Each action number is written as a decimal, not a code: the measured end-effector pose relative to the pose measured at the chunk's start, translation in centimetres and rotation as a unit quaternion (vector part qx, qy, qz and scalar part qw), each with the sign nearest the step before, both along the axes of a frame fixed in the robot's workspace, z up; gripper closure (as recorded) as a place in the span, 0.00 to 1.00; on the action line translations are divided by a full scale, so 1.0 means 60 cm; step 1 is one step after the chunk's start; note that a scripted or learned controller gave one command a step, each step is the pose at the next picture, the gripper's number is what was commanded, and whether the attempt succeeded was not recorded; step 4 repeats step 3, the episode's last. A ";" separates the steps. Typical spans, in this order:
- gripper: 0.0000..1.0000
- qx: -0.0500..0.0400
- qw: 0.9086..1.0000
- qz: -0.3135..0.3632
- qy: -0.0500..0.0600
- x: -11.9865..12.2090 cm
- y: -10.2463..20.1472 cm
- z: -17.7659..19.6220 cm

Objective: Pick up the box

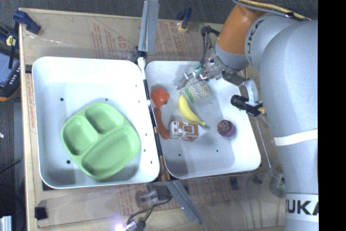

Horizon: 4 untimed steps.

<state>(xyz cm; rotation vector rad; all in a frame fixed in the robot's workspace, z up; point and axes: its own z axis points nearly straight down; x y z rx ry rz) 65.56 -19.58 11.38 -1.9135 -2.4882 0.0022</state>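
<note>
A small white and brown printed box (184, 130) lies flat near the middle of the right bin (246, 157), just below a banana (189, 110). My gripper (192, 79) hangs over the far part of that bin, well above the box in the view and apart from it. Right under the gripper lies a green-checked packet (199, 92), touching or nearly touching it; I cannot tell which. The grey arm with its orange band (238, 30) comes in from the right.
An orange-red round item (159, 96) and a long red piece (161, 124) lie along the right bin's left wall. A purple round item (226, 127) sits right of the box. The left bin (43, 78) holds a green divided plate (101, 140).
</note>
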 end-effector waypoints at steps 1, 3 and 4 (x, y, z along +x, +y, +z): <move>0.00 0.000 1.000 0.030 -0.003 -0.009 -0.020 -0.029; 1.00 -0.001 0.968 0.252 -0.002 -0.040 0.076 0.167; 1.00 -0.001 0.968 0.252 -0.002 -0.040 0.076 0.167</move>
